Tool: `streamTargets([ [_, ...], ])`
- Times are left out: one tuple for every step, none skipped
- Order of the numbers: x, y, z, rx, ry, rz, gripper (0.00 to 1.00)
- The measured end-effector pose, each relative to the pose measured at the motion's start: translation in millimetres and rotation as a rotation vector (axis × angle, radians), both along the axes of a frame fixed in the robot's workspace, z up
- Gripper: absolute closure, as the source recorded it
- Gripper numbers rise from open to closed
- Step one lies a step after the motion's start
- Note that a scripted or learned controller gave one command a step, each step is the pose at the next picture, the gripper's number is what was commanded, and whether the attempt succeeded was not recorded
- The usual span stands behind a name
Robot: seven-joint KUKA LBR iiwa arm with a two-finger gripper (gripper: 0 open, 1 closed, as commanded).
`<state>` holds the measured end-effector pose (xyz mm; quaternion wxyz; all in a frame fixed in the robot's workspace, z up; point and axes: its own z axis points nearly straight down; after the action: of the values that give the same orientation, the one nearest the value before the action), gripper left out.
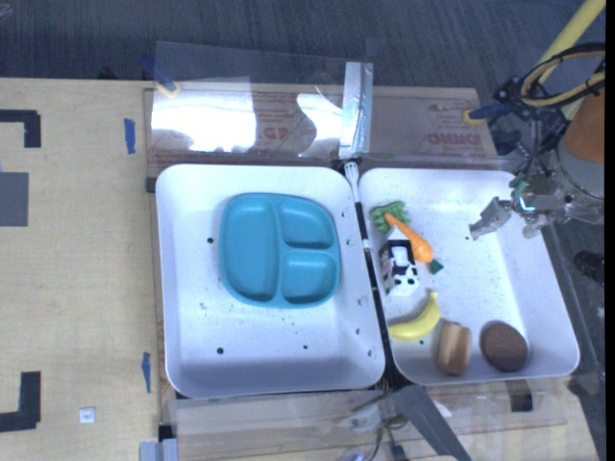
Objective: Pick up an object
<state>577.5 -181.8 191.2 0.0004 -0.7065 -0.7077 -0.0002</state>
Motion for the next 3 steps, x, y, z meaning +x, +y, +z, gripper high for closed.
streamTargets([
  [28.5,44.2,-80.3,0.002,0.006,0.104,0.00],
  [-22.0,17.0,-104.1,-0.002,-0.005,0.091,0.00],
  [3.8,88.2,-64.0,-0.003,-0.007,0.385,0.00],
])
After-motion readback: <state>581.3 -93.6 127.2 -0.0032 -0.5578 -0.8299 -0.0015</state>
